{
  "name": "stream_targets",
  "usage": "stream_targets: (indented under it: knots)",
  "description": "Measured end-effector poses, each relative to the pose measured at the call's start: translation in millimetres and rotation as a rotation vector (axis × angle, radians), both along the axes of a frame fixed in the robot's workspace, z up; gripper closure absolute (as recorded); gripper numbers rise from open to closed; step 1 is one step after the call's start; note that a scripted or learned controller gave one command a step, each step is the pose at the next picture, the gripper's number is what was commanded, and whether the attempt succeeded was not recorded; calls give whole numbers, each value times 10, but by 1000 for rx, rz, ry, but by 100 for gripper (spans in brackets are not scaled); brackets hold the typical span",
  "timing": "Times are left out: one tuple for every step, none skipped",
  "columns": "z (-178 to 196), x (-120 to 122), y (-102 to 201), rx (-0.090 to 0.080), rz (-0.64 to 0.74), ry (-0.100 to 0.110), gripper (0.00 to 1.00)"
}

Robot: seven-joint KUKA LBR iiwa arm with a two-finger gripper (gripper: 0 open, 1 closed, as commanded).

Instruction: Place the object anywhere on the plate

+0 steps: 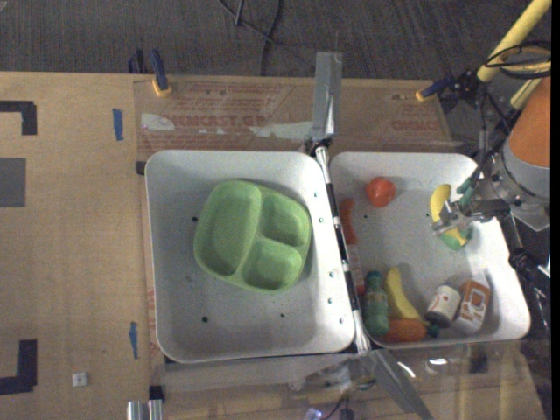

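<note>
Two shallow white bins are set side by side on the bench (pixel 70 234). In the left bin (pixel 175 322) a green plate (pixel 254 234) with three compartments is placed, turned at an angle and lying toward the upper middle of the bin; nothing is seen resting on the plate.

The right bin (pixel 411 234) holds the loose items. An orange-red round piece (pixel 380 191) is seen near the upper left of this bin, and a reddish strip (pixel 347 220) lies against the dividing wall. Along the lower edge, a dark green bottle-shaped item (pixel 376 302), a yellow banana (pixel 401 292) and an orange-red piece (pixel 405 329) below it are grouped close together. Just to their right a small white cup-like item (pixel 444 304) and a white and orange carton (pixel 474 304) are found side by side.

Near the right wall of the same bin a yellow curved object (pixel 439 201) is seen, with a green and yellow patch just below it. The end effector (pixel 455 217) is lowered at this spot, touching or just beside the yellow object. Whether the end effector is open or closed cannot be told, and a grasp cannot be confirmed. The yellow object is thus located in the right bin, well apart from the plate.
</note>
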State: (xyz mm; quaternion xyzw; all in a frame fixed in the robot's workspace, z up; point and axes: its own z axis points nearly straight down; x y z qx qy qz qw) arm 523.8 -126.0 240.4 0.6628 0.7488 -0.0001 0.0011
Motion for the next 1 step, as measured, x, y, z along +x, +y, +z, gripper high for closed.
stream_targets:
  knots:
    - [229, 283, 1006, 1, 54, -1, 100]
